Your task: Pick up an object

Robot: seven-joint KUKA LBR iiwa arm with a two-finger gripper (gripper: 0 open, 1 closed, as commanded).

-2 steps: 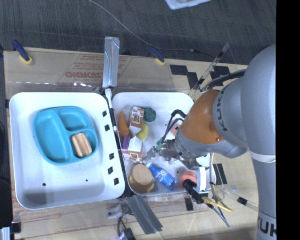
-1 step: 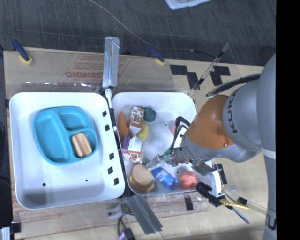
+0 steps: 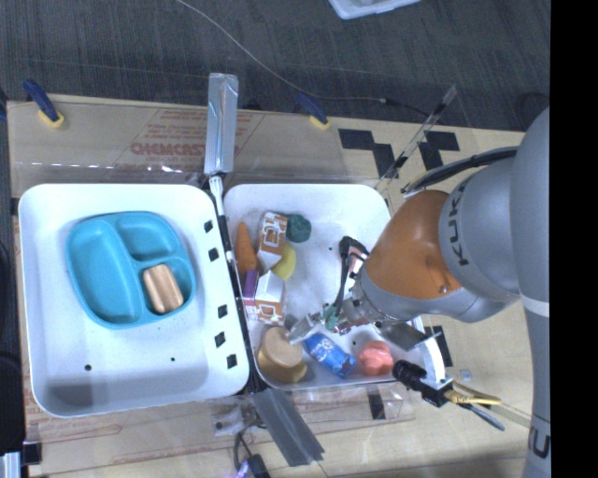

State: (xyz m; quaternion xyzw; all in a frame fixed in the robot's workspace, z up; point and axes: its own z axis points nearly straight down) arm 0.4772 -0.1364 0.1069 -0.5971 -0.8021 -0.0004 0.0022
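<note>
Gripper (image 3: 322, 320) sits low in your right white bin (image 3: 360, 201), over the blue crumpled packet (image 3: 329, 352), between the tan round cup (image 3: 279, 353) and the pink ball (image 3: 376, 356); you cannot tell how its fingers stand. Your left bin (image 3: 56, 355) holds a blue divided plastic tray (image 3: 103, 261)

Gripper (image 3: 322, 320) fingers too small and cluttered to read. Arm (image 3: 486, 243) hides right bin's (image 3: 322, 201) right wall. White object (image 3: 369, 6) cut off by top edge. Carton (image 3: 272, 233) print illegible.
</note>
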